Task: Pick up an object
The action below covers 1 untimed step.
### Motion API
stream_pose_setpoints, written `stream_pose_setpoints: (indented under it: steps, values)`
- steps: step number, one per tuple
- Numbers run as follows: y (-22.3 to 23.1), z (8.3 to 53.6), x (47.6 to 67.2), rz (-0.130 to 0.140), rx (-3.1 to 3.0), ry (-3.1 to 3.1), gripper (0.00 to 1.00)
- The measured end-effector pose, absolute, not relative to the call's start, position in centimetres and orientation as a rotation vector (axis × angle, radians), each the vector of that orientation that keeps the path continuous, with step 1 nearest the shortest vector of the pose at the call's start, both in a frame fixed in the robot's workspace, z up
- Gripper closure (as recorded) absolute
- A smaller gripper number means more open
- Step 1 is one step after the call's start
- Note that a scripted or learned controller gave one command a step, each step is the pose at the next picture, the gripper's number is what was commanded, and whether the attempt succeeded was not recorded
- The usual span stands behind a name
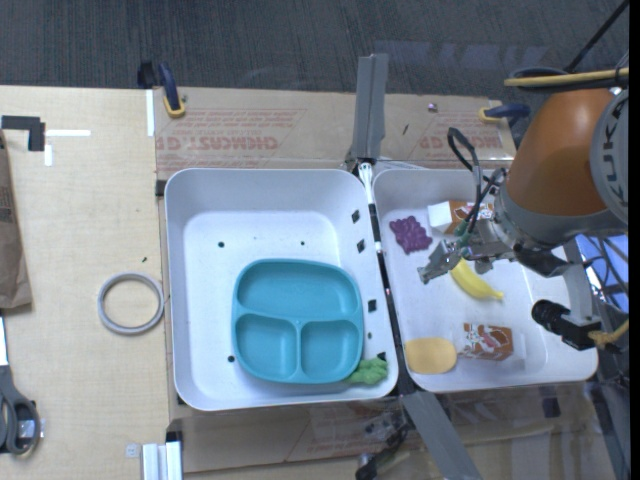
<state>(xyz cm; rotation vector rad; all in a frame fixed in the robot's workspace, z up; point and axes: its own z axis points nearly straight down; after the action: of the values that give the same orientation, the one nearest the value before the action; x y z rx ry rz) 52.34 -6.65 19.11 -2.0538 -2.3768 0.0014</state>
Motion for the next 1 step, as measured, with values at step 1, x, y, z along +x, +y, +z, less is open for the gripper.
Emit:
stream_pose_setpoints:
  steps: [1]
  values:
    - [-8.88, 19.10, 58.92, 0.002, -1.760, -2.602, 0.00]
